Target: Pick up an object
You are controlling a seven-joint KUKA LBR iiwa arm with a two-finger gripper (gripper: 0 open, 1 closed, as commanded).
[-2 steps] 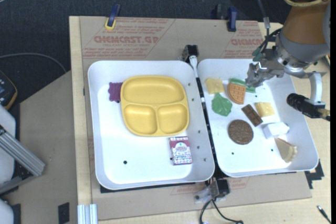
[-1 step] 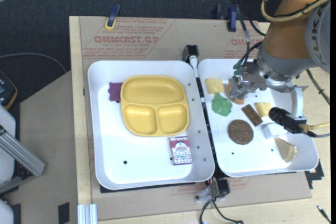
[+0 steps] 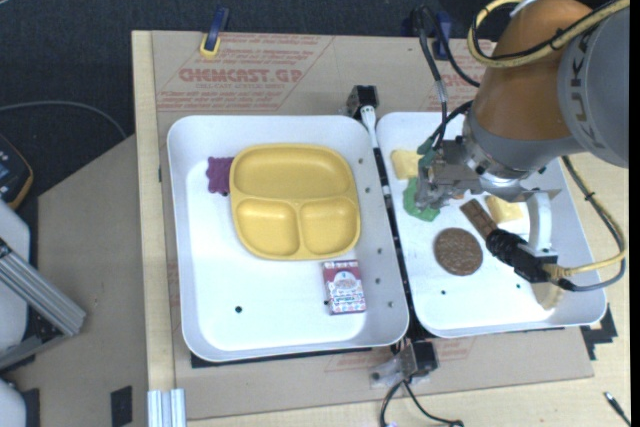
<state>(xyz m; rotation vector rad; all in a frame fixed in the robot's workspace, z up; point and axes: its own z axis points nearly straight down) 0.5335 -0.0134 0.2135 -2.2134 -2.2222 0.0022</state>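
Green object (image 3: 421, 205) touching gripper (image 3: 432, 187)

One fixed cam sat above the bench (image 3: 250, 65), looking down at a slant, mid-range. Both white bins fit in frame: left bin (image 3: 200, 245), right bin (image 3: 450, 310). The arm (image 3: 540, 75) came in from the right edge.
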